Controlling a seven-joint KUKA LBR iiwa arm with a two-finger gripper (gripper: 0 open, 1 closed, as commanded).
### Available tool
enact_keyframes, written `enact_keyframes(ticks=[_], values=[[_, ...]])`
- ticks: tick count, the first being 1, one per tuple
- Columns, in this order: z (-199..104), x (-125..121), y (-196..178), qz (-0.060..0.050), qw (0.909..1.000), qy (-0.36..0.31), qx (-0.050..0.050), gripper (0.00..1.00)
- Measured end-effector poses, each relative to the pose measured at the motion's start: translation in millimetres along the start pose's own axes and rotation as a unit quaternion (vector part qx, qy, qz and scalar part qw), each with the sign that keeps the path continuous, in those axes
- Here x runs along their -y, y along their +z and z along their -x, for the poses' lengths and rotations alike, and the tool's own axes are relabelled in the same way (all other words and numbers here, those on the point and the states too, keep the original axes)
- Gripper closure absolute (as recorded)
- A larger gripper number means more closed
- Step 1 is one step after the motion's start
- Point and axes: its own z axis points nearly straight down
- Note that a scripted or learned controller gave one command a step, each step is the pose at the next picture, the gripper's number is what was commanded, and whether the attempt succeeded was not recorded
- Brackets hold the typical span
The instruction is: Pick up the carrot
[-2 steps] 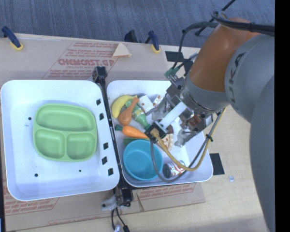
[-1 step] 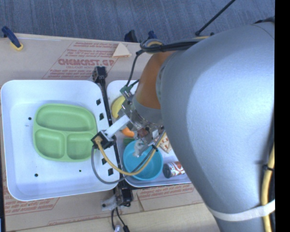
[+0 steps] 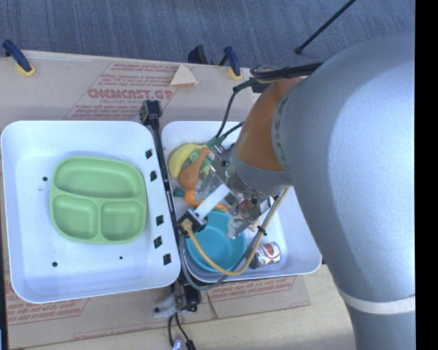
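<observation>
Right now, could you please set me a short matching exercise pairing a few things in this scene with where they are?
Things:
1. green divided plate
2. blue bowl
3. carrot
4. tool

Places:
A. near end of the right bin, partly under the arm
B. in the left bin
C. over the right bin, above the bowl's far rim
D. far end of the right bin, beside a yellow item

Pairs: 1-B, 2-A, 3-D, 4-C

Orange carrot (image 3: 195, 168), tilted, in right bin among toys
</observation>
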Motion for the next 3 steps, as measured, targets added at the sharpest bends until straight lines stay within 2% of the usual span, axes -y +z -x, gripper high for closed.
enact_keyframes(ticks=[1, 2, 3], values=[[-9, -13, -1, 0.002, 0.992, 0.127, -0.001, 0.0], [10, -66, 61, -0.001, 0.99, 0.141, 0.002, 0.0], [-24, 16, -2, 0.0, 0.9972, 0.075, -0.003, 0.0]])
